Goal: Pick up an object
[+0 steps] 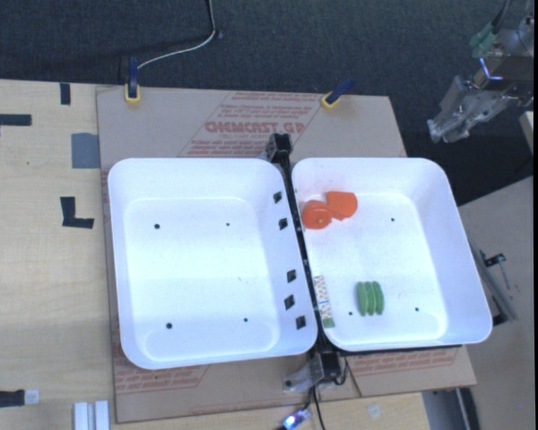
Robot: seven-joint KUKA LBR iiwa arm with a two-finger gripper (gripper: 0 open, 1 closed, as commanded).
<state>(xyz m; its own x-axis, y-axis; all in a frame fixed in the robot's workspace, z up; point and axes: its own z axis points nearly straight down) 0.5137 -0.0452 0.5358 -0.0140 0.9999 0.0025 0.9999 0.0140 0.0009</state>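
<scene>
Two shallow white bins are sitting side by side on a cardboard sheet [251,124] printed with red lettering (partly hidden by the bins). The left bin [197,262] is showing a few small dark dots on its floor; the right bin [430,186] is touching it along a dark central seam [291,240]. Clamps are gripping the sheet's far edge, a yellow one [132,92] and a blue one [338,92]. A pale cable [184,47] is trailing across the dark floor [341,25]. Black tape marks [9,128] are lying on the wooden bench [36,285].

Even overhead light, bright; white bins [197,173] nearly blown out, faint shadows along their inner walls. Slightly soft focus, dark floor [341,25] grainy.
</scene>
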